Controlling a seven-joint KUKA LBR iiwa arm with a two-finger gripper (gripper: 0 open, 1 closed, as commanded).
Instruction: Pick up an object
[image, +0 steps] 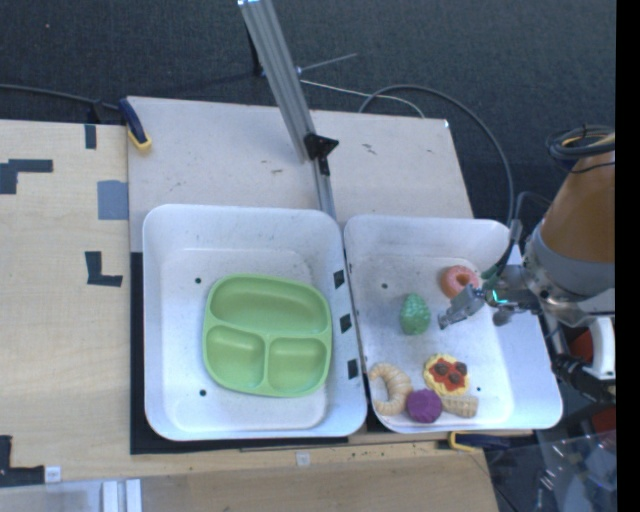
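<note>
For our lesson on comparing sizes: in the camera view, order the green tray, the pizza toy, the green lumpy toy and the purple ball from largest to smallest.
1. green tray
2. pizza toy
3. green lumpy toy and purple ball: these look alike in size, so no ranking between them.

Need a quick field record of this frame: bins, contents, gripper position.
left bin: holds a light green plastic divided tray with three compartments
right bin: holds five small toy items
items: round orange-red toy; green bumpy toy; tan curved pastry-like toy; purple ball; yellow pizza-slice toy with red spots
gripper: over the right bin, just below the orange-red toy, right of the green toy
grasp: nothing seen between its fingers
arm: reaches in from the right
</note>
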